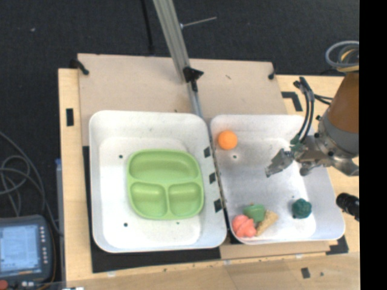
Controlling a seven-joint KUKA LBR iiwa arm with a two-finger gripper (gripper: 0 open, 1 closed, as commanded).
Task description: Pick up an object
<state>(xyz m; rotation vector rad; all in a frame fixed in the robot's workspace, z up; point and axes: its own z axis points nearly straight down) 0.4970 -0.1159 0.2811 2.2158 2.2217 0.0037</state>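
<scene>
End effector (289, 165) is hovering open over the right bin (272, 128), nothing in it; orange ball (227, 140) sits off to the side.

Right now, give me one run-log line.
gripper: open, above right bin, holding nothing | orange ball: far corner | green tray: left bin

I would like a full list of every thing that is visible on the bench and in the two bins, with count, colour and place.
bins: 2, white, side by side on the bench
divided plate: 1, green, middle of left bin
ball: 1, orange, right bin, far left corner
dark green object: 1, right bin, near right
green toy: 1, right bin, near edge
pink toy: 1, right bin, near left corner
cone: 1, tan, beside the pink toy
gripper: 1, grey, above right bin
</scene>
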